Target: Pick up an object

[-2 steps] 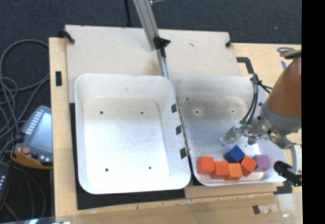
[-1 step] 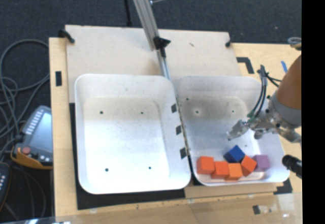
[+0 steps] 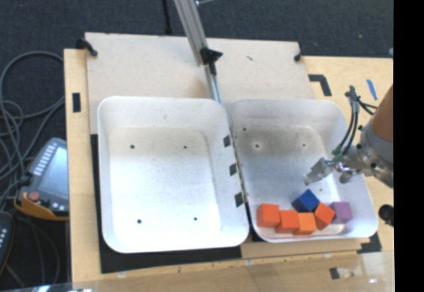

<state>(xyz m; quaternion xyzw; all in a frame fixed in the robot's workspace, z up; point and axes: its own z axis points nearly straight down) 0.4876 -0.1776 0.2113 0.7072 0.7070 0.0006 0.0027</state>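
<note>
Several small blocks lie along the front edge of the right bin [image 3: 278, 118]: orange blocks [image 3: 268, 214] [image 3: 289, 220] [image 3: 306, 222] [image 3: 324, 214], a blue block [image 3: 306, 200] just behind them, and a purple block [image 3: 342, 211] at the right end. My gripper [image 3: 326, 171] hangs over the right side of this bin, a little behind and above the blue block. Nothing shows between its metal fingers [image 3: 317, 172].
The left bin [image 3: 116, 151] stands beside the right one. A slanted aluminium pole [image 3: 189, 12] rises from the back between the bins. Cables [image 3: 20, 79] and a hand-held pendant [image 3: 50, 171] lie off the bench to the left.
</note>
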